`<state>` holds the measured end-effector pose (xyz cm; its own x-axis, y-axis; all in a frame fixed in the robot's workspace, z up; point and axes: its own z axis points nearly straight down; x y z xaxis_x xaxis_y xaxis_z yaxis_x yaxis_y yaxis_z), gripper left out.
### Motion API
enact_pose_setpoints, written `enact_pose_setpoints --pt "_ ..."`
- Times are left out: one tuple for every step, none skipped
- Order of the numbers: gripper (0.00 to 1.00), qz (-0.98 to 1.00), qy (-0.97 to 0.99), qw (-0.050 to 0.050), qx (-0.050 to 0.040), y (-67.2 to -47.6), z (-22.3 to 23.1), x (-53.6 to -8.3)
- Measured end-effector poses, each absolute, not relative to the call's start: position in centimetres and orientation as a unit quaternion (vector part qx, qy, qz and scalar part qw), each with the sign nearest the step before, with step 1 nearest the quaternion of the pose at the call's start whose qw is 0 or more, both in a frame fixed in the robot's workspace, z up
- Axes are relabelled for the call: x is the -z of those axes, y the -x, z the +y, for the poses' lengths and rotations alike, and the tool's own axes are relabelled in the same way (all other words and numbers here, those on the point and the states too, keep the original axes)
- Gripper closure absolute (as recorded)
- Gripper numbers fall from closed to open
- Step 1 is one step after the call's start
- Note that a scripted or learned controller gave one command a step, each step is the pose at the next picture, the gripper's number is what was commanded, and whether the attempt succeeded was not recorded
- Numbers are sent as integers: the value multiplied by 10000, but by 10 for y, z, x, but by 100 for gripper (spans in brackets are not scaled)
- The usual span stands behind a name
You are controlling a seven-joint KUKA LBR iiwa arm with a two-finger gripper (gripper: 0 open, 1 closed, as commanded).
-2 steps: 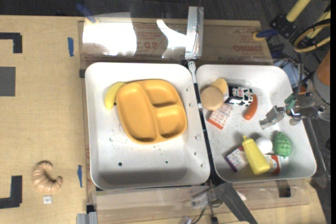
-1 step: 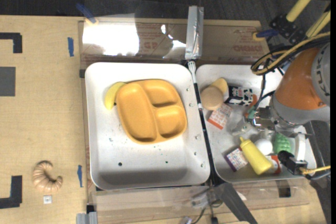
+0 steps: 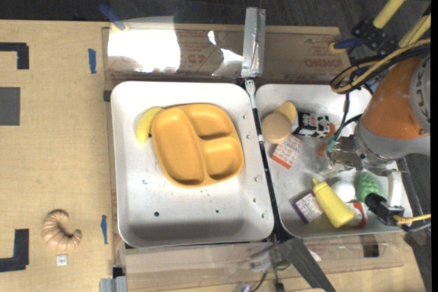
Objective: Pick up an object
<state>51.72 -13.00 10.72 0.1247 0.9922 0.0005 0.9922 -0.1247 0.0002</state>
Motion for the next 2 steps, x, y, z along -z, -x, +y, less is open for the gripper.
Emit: enact_pose_setpoints --pt "100 -5511 8344 0 -2 -550 -117 -116" --pt "100 -4111 9116 4 -9 -593 -94 -103"
